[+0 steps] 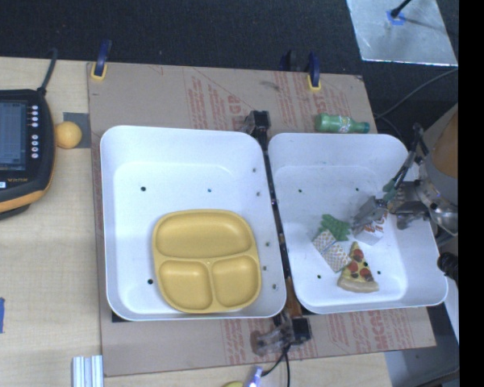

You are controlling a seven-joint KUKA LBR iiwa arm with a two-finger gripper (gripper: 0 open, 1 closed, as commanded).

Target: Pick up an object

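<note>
**Arm reaching low into the right bin**

Nearest the camera, at the front edge of the counter (32, 297), a cluster of cables and clips (278, 337) is sitting between the two bins. In the left bin (121, 160) a yellow divided tray (207, 259) is lying flat toward the front, its three compartments facing up.

In the right bin (306, 160), a toy pizza slice (358, 270) is lying closest to the front wall, and just behind it a grey patterned block (332, 252) is touching a small green item (335, 226). These three are sitting bunched together near the bin's middle.

The gripper (371, 214) is coming in from the right at a shallow slant, its tip pointing left and down toward the bin floor, just beside the green item. The fingers are resting over a small white and red object (373, 229) (whether they are spread or pinching it cannot be told, since the metal parts are blurring together). Behind them, the wrist body (423, 204) is hanging over the bin's right wall.

Farther back, a green bottle (341, 123) is lying on its side on the cardboard (194, 95) behind the right bin. At the far left, a teach pendant (12, 151) is resting with an orange ball (68, 134) beside it.
</note>
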